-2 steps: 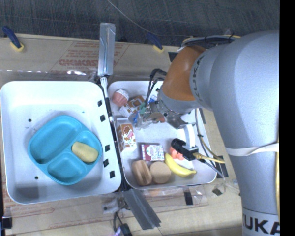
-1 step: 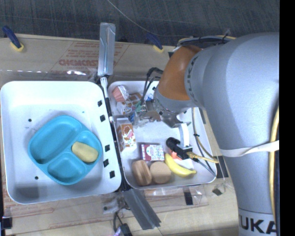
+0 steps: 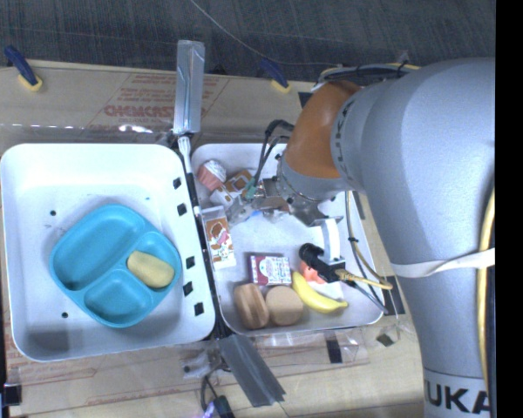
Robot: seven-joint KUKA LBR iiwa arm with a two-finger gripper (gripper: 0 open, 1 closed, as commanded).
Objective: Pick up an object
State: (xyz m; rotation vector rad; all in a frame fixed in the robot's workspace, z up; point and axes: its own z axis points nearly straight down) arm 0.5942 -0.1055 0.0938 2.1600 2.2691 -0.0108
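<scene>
The gripper [image 3: 237,200] hangs low in the right bin [image 3: 366,316], near its upper left corner, just beside a small can [image 3: 211,174] and a carton [image 3: 220,239]; I cannot tell its state. A banana [image 3: 317,294] lies nearer. In the left bin [image 3: 17,259], a blue tray [image 3: 91,255] holds 1 yellow item [image 3: 151,269].

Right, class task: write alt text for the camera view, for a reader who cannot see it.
A grey robot arm with an orange band reaches from the right into the right white bin, its gripper low among small packets near the bin's far left corner. Nearer sit a yellow banana and two brown buns; the left white bin holds a blue divided plate bearing a yellow potato-like lump.
</scene>
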